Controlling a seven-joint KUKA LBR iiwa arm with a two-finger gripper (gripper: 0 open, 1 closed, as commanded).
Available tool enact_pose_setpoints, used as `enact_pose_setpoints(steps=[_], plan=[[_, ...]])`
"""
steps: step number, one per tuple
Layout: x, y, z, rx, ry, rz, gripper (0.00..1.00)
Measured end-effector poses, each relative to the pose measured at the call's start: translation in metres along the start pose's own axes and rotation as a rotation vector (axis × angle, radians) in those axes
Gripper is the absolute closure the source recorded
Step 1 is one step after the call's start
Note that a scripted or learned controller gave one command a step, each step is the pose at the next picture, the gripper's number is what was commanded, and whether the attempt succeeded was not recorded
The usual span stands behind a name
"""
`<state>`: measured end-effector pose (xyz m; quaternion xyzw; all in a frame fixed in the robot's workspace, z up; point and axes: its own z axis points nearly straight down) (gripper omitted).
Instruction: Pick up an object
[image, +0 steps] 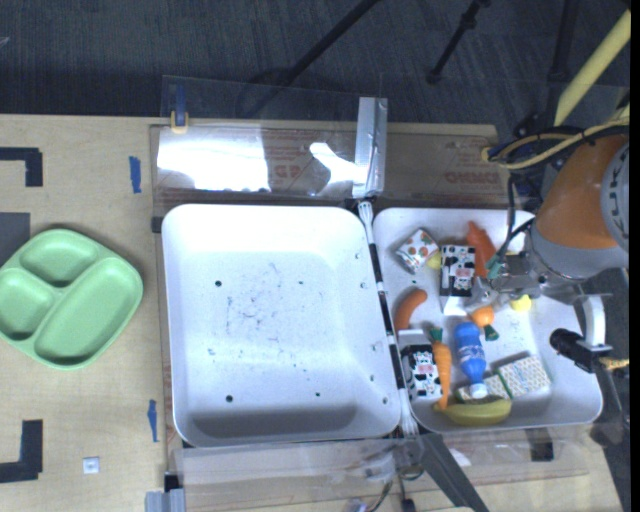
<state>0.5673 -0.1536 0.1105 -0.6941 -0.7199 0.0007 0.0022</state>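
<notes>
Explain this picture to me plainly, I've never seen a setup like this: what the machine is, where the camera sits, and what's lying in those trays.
One camera hangs above a bench, looking down at a slant. The grey robot arm with an orange band reaches in from the right. Its hand hovers low over the right white bin; whether it grips anything is unclear. That bin holds toys: a blue plastic bottle, a yellow banana, an orange sausage shape, two black-and-white cow-patterned cartons and small packets. The left white bin sits beside it. A green divided plate rests further left on the bench.
</notes>
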Motion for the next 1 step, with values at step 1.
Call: enact_pose_setpoints(steps=[1], plan=[[0.025, -0.0848, -0.0904, 0.001, 0.0, 0.106, 1.0]])
